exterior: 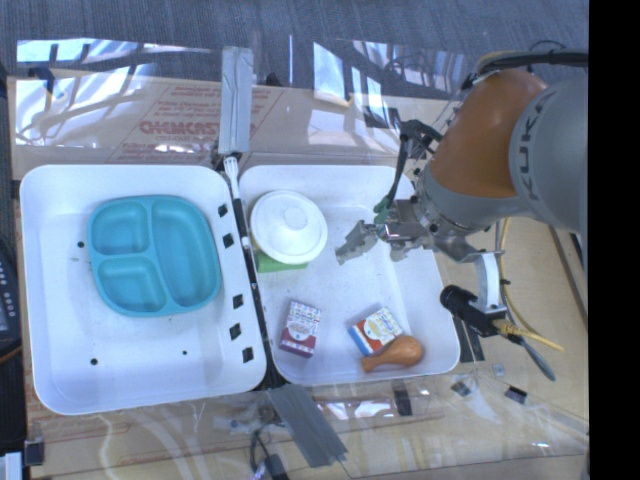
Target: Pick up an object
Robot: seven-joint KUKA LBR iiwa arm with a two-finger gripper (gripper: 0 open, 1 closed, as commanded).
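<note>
At the near edge of the right bin (440, 363), at about 5 o'clock, a brown drumstick toy (395, 353) is being seen lying on its side. A small blue and white card box (375, 330) is touching it at 11 o'clock. A little red box (300, 329) is lying apart at 9 o'clock, with bare white floor between them. Farther up, the gripper (352, 246) is being held over open floor in the middle of the bin, fingers spread open, nothing between them. At its 9 o'clock a white round lid (288, 225) is sitting on a green block (278, 262) by the bin's left edge. In the left bin (50, 358) a blue tray (155, 255) is lying.
</note>
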